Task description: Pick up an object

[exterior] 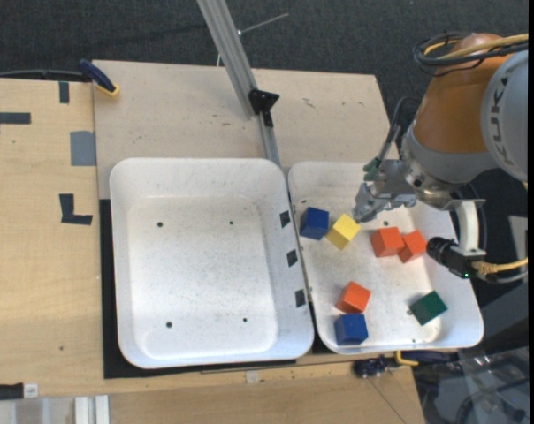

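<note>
The robot arm [466,113] is grey with a big orange part, and on its grey side you can read the letters "KU", cut off by the edge. Its gripper [370,203] hangs low in the right bin [324,177], just above a yellow block [344,230]. I cannot tell if it is open or closed. Nothing can be seen held in it. A blue block [314,223] sits right beside the yellow one. Two orange blocks [397,244] sit close together to the right. Nearer the front are another orange block [354,297], a second blue block [351,329] and a green block [428,307]. The left bin [125,184] is next to it. No block has any writing on it.
</note>
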Tool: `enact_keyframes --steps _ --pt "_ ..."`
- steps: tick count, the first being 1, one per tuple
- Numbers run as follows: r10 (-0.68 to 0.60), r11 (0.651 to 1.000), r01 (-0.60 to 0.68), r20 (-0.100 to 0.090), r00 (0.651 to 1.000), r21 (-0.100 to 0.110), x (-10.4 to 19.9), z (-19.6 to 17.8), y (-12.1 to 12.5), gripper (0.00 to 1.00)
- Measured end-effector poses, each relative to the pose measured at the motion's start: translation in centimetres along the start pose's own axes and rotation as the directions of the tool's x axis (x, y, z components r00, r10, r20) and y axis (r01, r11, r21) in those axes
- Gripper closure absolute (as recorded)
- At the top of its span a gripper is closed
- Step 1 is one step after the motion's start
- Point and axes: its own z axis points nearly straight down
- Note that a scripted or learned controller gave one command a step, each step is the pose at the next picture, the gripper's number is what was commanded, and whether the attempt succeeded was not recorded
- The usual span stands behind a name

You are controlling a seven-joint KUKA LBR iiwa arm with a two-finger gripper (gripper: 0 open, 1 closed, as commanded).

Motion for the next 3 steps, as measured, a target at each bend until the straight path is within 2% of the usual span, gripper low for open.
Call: enact_keyframes --steps 1,2,3 --pt "-0.003 1.000 0.003 -0.001 1.000 0.000 6.3 0.2 -0.4 1.00" --pt "-0.002 1.000 0.002 0.000 1.000 0.002 11.4 2.0 -0.9 1.00" --pt "-0.003 1.000 0.003 -0.001 1.000 0.000 16.6 1.5 -1.1 1.00"
